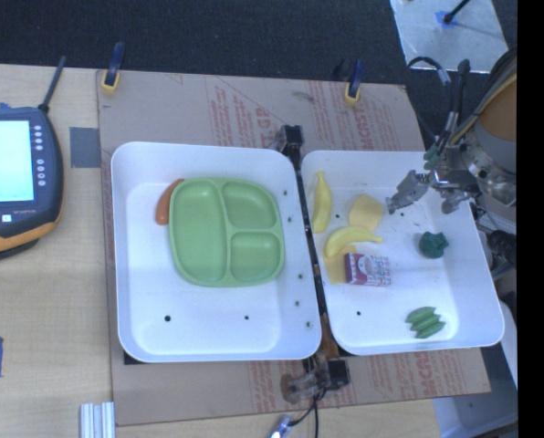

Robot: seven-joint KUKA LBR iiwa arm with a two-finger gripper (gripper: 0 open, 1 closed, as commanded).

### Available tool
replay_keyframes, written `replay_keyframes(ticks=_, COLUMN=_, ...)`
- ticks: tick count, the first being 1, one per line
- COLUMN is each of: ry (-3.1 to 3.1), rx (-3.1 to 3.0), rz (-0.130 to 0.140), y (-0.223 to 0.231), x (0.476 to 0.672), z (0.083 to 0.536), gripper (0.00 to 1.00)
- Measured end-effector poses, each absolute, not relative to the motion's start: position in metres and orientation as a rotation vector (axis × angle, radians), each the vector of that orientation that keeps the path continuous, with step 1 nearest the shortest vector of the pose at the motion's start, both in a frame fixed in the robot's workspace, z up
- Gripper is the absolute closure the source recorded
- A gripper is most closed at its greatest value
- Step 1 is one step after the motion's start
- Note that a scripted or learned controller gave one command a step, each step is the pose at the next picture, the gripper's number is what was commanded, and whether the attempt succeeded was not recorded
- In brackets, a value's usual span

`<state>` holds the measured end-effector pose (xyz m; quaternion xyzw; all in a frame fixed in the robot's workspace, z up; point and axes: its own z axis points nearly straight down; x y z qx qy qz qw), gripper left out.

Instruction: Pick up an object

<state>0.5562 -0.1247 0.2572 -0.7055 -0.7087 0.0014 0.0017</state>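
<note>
right bin (491, 322), landmark. near end: green pod (425, 321). middle: red carton (369, 269), bananas (349, 240), dark green lump (433, 244). far end: gripper (429, 193), fingers spread, holding nothing, poised above the floor beyond the lump. advice: lump is nearest and isolated; centre over it, descend straight, clamp low.

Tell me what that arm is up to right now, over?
Gripper open, holding nothing, over right bin's upper right part. Nearest: dark green object, just below it, untouched. Bananas, red carton off to the left. Nothing blocking.
</note>
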Motion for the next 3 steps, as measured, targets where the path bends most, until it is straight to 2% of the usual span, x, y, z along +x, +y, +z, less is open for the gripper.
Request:
replay_keyframes(ticks=1, ry=-2.225, rx=-2.212, rz=0.008, y=-0.093, x=0.595, z=0.16, gripper=0.0)
replay_keyframes(ticks=2, ry=-2.225, rx=-2.213, rz=0.008, y=-0.1, x=0.566, z=0.091, gripper=0.0)
replay_keyframes(ticks=3, ry=-2.23, rx=-2.208, rz=0.011, y=-0.101, x=0.566, z=0.102, gripper=1.0)
